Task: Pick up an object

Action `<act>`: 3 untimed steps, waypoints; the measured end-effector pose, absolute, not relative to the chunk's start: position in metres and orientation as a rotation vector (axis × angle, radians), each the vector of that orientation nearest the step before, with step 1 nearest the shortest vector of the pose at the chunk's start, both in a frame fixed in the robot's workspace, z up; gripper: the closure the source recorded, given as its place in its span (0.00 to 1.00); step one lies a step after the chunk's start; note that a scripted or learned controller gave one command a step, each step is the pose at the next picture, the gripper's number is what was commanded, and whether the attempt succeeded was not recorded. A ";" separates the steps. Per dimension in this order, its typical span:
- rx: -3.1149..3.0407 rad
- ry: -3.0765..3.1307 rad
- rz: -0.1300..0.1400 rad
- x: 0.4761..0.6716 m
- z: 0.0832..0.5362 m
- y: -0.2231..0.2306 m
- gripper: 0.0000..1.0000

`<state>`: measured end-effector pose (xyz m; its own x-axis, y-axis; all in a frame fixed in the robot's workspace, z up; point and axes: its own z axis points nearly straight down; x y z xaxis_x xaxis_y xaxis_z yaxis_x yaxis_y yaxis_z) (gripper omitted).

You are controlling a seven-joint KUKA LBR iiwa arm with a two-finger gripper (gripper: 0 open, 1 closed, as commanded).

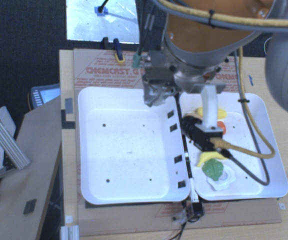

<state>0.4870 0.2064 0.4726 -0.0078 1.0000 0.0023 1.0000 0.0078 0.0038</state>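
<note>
Your claw (157, 95) hangs over the left bin's (124, 149) far right corner, beside the divider. How wide it stands you cannot tell. Everything pickable lies to its right and nearer the camera, in the right bin (264, 134): a yellow piece (220, 113), a red piece (222, 127), and a green piece (214, 170), possibly toy broccoli.

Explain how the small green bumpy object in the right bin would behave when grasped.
The small green bumpy object looks compact, so probably light and fairly stiff. Its rounded, lumpy surface may slip from a pinch. It lies on a flat white piece beside a yellow piece, so pushing it could shift both.
</note>
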 end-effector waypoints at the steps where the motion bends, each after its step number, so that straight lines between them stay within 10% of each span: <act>1: 2.212 2.226 0.011 0.530 0.508 0.227 1.00; 3: 2.207 2.231 0.011 0.529 0.529 0.226 1.00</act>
